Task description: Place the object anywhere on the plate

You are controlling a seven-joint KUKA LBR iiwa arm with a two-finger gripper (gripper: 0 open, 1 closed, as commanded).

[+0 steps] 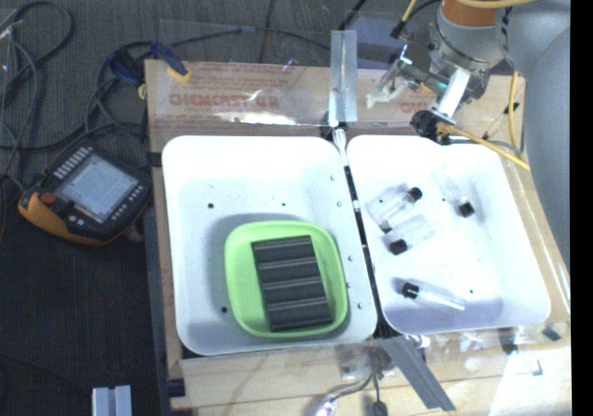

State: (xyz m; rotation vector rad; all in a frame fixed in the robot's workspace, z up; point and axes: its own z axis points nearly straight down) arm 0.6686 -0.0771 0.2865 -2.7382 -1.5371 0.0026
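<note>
A lime green plate [239,247] lies in the left bin [190,192], toward its front. On the plate rests a dark grey ridged block [292,282], lying flat across most of it. Several clear vials with black caps lie in the right bin [505,257]: one vial [397,202] near the bin's left side, another vial [410,233] just below it, and a third vial [432,294] toward the front. My gripper [422,90] hangs above the back rim of the right bin, well away from the plate and above the vials.
An upright metal post [343,81] stands at the back between the two bins. A yellow cable [482,141] trails from the wrist over the right bin's back edge. A teach pendant [88,192] lies off the bench to the left.
</note>
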